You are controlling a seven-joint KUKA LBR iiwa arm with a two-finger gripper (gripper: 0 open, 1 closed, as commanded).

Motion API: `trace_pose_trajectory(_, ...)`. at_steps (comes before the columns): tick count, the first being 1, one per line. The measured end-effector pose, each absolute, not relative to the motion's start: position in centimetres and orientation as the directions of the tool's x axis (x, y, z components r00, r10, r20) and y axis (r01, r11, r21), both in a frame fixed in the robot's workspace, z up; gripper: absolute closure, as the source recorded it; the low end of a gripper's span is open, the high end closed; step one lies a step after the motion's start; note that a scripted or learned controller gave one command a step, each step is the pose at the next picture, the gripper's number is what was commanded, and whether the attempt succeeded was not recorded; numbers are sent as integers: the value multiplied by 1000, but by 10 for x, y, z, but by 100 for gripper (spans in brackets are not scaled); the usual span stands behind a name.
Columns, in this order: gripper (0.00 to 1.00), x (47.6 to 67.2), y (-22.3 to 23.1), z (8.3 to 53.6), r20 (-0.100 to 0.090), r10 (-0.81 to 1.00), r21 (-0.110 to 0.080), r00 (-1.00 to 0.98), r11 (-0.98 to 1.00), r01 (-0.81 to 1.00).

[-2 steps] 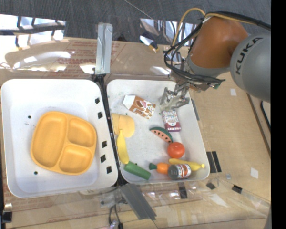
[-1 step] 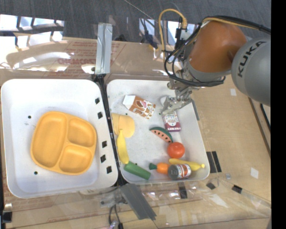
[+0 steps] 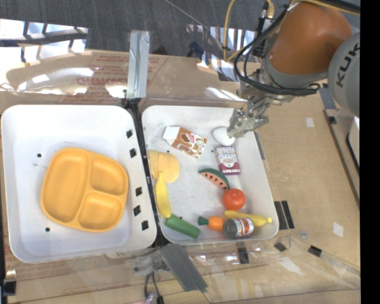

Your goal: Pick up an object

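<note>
Two bins seen in matt white plastic with a faint speckle, a divided tray in smooth yellow plastic with a soft sheen, toy tomato in glossy red plastic, bench in matt brown board, tape strip in dull silver.

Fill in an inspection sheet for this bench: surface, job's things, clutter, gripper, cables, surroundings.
Surface: brown bench bearing two white bins side by side, the left bin and the right bin.
Job's things: in the right bin, a small carton, white egg, red packet, watermelon slice, tomato, carrot, bottle, green piece and banana.
Clutter: yellow divided tray in the left bin.
Gripper: gripper over the right bin's far right corner, beside the egg; grip unclear.
Cables: yellow hose and black cables at the wrist.
Surroundings: dark floor beyond the bench.
</note>
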State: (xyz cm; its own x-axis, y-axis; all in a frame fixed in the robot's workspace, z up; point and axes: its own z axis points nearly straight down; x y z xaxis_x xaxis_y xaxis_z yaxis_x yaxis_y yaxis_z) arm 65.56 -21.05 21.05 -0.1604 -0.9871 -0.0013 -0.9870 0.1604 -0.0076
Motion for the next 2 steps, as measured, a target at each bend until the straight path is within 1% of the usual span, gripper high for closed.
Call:
trace_pose_trajectory(1, 100, 657, -207, 154, -4, -990, 3, 141, -141, -990)
trace_pose_trajectory(2, 100, 589, -201, 136, -6, -915, 5, 403, -403, -915)
